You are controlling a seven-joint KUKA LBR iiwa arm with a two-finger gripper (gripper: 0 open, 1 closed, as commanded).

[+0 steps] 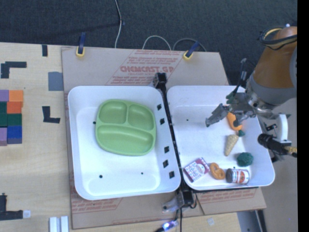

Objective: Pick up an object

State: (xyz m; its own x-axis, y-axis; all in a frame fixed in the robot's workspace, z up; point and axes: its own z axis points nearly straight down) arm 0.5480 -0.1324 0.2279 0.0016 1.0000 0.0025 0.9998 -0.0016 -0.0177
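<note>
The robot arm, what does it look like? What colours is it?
The arm is fat and round, grey at the bottom with a shiny orange band on top. A dark cable loops over the orange part. At its end sits the gripper, made of dark grey metal with thin pointy jaws. More dark bits and wires stick out beside the wrist.

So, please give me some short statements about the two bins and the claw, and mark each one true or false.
1. The green tray lies in the left bin. True.
2. The can stands on the green tray. False: it lies in the right bin, near the front edge.
3. The claw is over the right bin. True.
4. The orange carrot lies in the left bin. False: it is in the right bin, beside the claw.
5. The green ball is in the right bin. True.
</note>
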